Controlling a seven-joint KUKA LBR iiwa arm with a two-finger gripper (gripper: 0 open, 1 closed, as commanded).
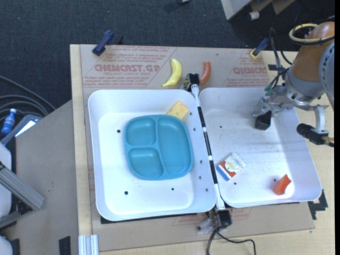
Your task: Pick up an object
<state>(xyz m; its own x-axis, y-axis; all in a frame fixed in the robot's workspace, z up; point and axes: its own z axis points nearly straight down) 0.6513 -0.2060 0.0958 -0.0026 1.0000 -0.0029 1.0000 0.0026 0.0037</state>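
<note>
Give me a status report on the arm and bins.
Tool low over right bin, far side. Small packet and orange block lie loose. Nothing blocking them.

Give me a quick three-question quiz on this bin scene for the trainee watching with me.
1. True or false: the blue divided plate lies in the right bin.
2. Which thing lies outside both bins, on the board behind them? A) the banana B) the orange block C) the small red, white and blue packet
3. Fill in: the yellow block sits just beyond the plate's far edge, in the ___ bin.

Key
1. False: it lies in the left bin.
2. A; the block and the packet both lie in the right bin, where the gripper hangs over the far part.
3. Left.
</note>
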